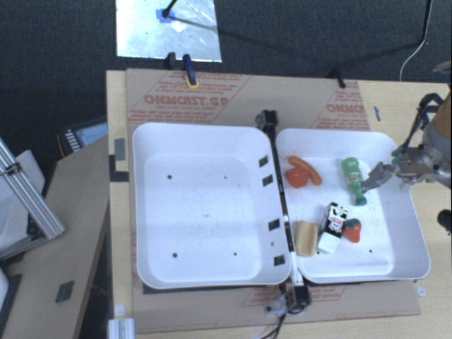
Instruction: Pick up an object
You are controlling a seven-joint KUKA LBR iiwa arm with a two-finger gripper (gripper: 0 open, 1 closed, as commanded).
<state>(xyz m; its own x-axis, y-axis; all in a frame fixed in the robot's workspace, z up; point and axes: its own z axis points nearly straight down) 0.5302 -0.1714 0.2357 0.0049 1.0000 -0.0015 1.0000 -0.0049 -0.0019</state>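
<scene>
Green bottle (pixel 352 179) upright-ish lengthwise, gripper (pixel 372 179) seemingly touching.

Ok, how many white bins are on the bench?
2. The left bin sits beside the right bin, which holds the toys, with the gripper over it.

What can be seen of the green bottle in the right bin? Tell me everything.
The green bottle lies on its side in the upper right part of the right bin, its long axis running roughly up and down the picture. It looks like glossy plastic, brighter green at the upper end, darker toward the lower end. The gripper reaches in from the right and overlaps its lower half; whether it actually touches or grips the bottle cannot be told. No other object touches it.
</scene>
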